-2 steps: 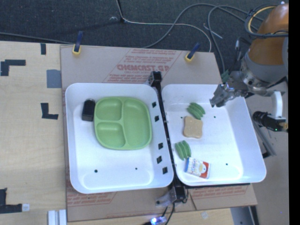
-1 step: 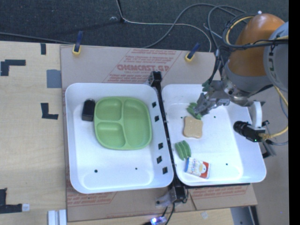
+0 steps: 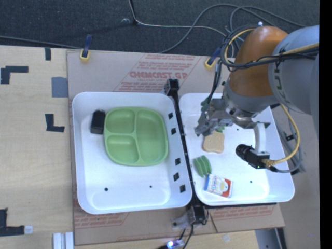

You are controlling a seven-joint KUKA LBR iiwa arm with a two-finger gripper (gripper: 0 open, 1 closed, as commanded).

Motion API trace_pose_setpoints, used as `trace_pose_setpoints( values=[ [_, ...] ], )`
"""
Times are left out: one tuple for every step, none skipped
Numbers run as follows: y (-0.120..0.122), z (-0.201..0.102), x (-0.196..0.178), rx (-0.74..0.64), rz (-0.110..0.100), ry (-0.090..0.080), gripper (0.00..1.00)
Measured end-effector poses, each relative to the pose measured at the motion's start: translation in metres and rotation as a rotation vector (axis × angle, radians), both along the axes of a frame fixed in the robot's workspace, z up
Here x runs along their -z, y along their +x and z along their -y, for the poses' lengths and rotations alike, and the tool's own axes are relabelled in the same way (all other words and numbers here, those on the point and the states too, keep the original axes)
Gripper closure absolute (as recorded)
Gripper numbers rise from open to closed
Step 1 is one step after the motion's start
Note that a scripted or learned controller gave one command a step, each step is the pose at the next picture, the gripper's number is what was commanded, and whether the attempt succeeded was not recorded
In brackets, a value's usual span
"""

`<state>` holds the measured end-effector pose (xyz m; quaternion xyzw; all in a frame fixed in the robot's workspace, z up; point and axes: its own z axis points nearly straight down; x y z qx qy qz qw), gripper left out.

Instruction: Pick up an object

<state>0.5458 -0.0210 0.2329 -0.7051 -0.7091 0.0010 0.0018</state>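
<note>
My gripper (image 3: 206, 129) hangs low over the right bin (image 3: 280, 191), at its upper left part. Directly below its tip lies a tan, bread-like piece (image 3: 213, 143), touching or nearly touching the fingers. A green pea pod (image 3: 202, 165) lies a little nearer the front. A small white carton with red and blue print (image 3: 218, 185) rests near the bin's front edge. I cannot make out any object between the fingers.
The left bin (image 3: 85, 154) holds a green divided plate (image 3: 136, 136) and a small black block (image 3: 97, 122) at the plate's left side. A black divider (image 3: 177, 139) runs between the two bins. Cardboard lies under both.
</note>
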Motion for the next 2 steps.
trace_pose_setpoints(
  values=[
    [-0.022,-0.054,0.011,0.000,0.000,0.000,1.00],
    [-0.039,-0.110,0.001,-0.002,0.002,0.001,1.00]
  ],
)
